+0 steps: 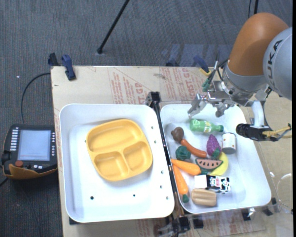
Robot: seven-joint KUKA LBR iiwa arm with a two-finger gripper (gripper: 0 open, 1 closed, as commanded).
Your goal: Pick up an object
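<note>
A: The end effector (207,105) hangs open and empty, just above the green bottle (205,126), at the far end of the right bin (256,181).

B: The bottle lies on its side; closing off-centre, I'd guess, rolls it toward the purple grapes (213,144).

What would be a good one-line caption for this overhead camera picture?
Robot arm's open gripper hovers over a green bottle among toy food; a yellow tray fills the other bin.

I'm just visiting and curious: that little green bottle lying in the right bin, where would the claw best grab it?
Probably across the middle of the green bottle, coming straight down. It lies on its side, pointing left to right, so fingers would close across its narrow width. The gripper hangs just above it.
</note>
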